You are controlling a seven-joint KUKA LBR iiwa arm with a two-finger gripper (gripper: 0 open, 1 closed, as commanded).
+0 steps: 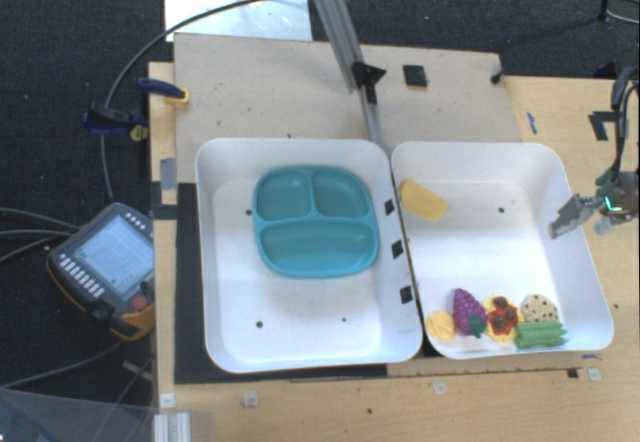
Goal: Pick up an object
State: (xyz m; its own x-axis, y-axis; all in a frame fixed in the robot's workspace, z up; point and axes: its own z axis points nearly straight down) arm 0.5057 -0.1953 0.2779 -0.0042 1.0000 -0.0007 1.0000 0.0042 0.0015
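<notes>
Far left of the end effector, in the left bin, lies a teal divided plate; nothing rests on it.

Nearer, across the shared wall, the right bin holds the candidates. A yellow wedge lies alone to the end effector's left, close to the dividing wall. Below and to its left, along the bin's near edge, sits a tight row: a pale yellow piece, a purple grape bunch, a red-and-yellow piece, a speckled cookie and a green pod, most of them touching.

End effector sits at the bin's right rim, carrying nothing. Whether it is spread or pressed together cannot be told.

Judgement: approach step, no pick begun. The wedge looks the easier target, standing apart from neighbours. Next move likely calls for travel leftward over it, then a straight descent. The crowded row risks catching two pieces at once.
</notes>
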